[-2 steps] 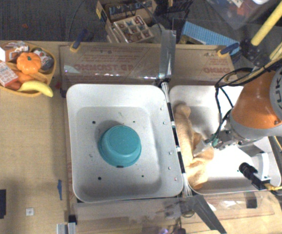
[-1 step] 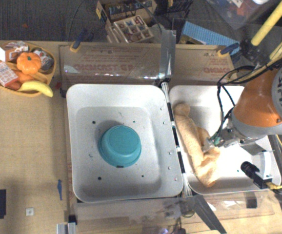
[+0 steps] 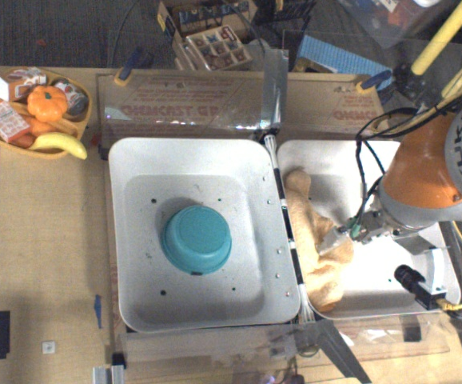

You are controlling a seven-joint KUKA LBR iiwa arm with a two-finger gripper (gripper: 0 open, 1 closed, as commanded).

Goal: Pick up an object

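Two shallow white bins sit side by side on a wooden bench, with clutter on the dark floor behind. Nothing looks lifted yet: the gripper (image 3: 349,232) is low in the right bin (image 3: 391,282), at the tan bread-like pieces (image 3: 315,238) heaped along that bin's left wall, and whether it is open or closed cannot be told. Grasping and lifting remain. A teal bowl (image 3: 197,239), upside down, sits in the left bin (image 3: 135,174); a basket of toy food (image 3: 35,118) stands well left of it.
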